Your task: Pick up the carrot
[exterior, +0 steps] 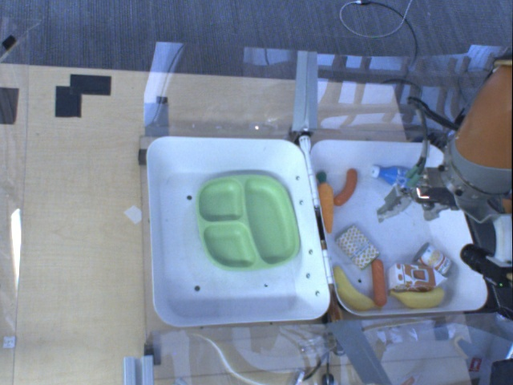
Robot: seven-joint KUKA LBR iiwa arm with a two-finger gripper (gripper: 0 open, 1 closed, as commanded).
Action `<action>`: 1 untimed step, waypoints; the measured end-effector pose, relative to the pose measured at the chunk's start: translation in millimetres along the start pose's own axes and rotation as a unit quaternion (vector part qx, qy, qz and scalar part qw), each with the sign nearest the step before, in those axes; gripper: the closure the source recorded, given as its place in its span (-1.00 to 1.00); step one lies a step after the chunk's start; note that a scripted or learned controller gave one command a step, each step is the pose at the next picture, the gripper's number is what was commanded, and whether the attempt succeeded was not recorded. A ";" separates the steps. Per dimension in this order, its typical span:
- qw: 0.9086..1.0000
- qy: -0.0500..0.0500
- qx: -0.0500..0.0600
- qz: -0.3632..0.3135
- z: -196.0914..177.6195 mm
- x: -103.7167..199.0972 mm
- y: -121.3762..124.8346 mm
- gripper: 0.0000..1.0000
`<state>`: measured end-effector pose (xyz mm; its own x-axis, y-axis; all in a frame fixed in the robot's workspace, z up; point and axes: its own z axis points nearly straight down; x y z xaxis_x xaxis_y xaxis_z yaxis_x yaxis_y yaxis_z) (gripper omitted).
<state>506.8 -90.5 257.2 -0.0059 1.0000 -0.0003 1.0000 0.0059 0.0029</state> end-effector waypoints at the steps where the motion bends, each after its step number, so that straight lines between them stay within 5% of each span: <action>1: 0.996 0.000 0.000 0.088 75.7 3.9 55.4 -1.00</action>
<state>562.4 -86.3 181.6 0.1693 0.9856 0.0009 0.9856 -0.1693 0.0021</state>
